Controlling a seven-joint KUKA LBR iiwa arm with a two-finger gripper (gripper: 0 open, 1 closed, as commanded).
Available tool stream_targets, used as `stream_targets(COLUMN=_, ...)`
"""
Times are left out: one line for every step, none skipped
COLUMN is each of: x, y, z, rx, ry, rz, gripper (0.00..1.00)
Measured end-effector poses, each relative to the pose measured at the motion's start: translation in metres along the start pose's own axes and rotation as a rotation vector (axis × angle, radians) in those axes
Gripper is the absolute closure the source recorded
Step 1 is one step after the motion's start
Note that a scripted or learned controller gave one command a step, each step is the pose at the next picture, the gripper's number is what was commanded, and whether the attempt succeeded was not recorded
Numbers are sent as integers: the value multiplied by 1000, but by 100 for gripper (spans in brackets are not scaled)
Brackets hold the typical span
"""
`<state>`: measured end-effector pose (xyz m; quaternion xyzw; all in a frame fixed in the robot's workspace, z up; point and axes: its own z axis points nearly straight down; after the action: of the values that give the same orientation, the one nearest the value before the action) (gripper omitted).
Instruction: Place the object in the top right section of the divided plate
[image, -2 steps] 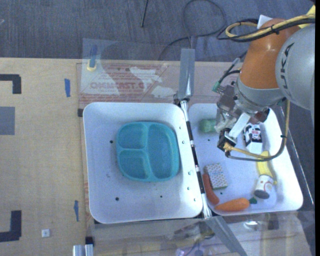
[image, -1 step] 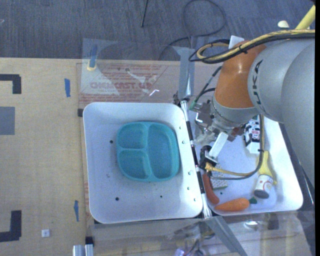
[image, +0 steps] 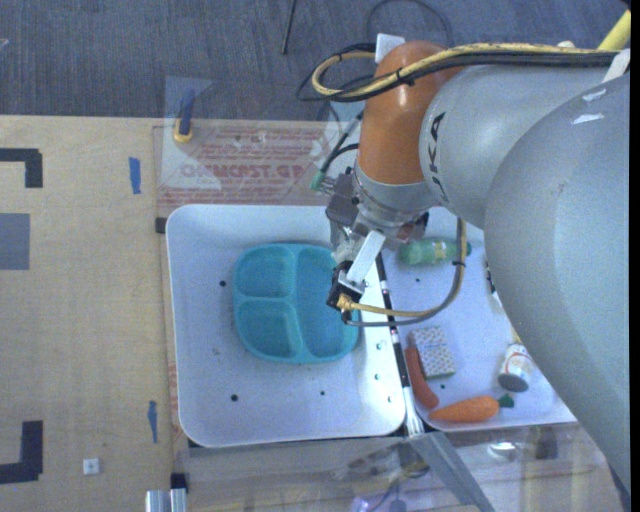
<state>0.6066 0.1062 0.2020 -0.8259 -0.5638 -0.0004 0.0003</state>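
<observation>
Gripper (image: 342, 250), its grip impossible to tell, sits over the upper right edge of the teal divided plastic plate (image: 285, 310), mid-frame in the left white bin (image: 200, 380); bare floor rings the plate.

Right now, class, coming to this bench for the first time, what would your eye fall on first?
The huge grey arm with its orange band dominates, reaching in from the right over the seam between the two bins. Beneath it, a teal divided plate lies in the left bin. An orange carrot lies near the front edge of the right bin.
</observation>
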Motion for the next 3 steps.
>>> stream_targets(x=-25, y=-12, z=-50, rx=0, ry=-1, rz=4, gripper=100)
stream_targets(x=59, y=16, z=-22, rx=0, ry=-1, rz=154, gripper=100)
stream_targets(x=132, y=8, z=-66, rx=-1, ry=-1, rz=24, gripper=100)
